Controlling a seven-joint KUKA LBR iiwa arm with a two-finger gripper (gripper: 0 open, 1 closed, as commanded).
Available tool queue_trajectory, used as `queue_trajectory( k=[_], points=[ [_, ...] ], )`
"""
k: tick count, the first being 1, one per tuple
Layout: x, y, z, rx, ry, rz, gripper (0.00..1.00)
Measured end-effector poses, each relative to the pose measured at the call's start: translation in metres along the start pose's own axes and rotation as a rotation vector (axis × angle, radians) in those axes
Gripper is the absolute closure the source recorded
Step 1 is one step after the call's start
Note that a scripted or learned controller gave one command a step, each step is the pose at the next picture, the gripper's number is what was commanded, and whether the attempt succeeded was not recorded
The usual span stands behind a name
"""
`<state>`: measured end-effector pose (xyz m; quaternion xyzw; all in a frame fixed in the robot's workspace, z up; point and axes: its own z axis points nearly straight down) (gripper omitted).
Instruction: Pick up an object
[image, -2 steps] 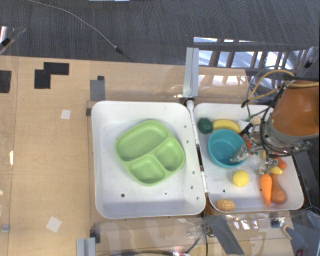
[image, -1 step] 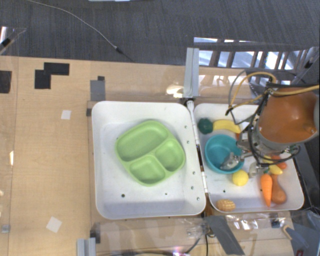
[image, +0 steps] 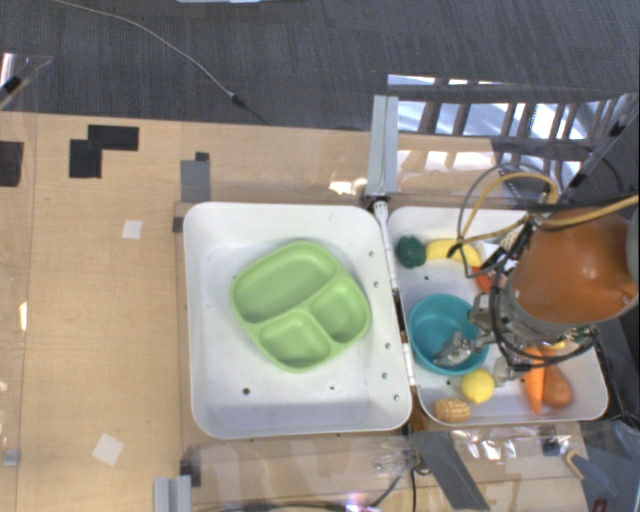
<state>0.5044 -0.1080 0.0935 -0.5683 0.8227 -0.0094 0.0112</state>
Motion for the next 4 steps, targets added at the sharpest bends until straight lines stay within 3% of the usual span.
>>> queue_trajectory(
  k=[1,2,3,4],
  points=[
    [-0.011,0.013,0.0,0.0,0.004,0.077,0.0],
    [-0.017,0.0,0.003,-0.015,0.008,0.079,0.0],
    [-0.013,0.013,0.0,0.002,-0.001,0.113,0.0],
    [-0.012,0.013,0.001,-0.001,-0.001,0.146,0.0]
  ],
)
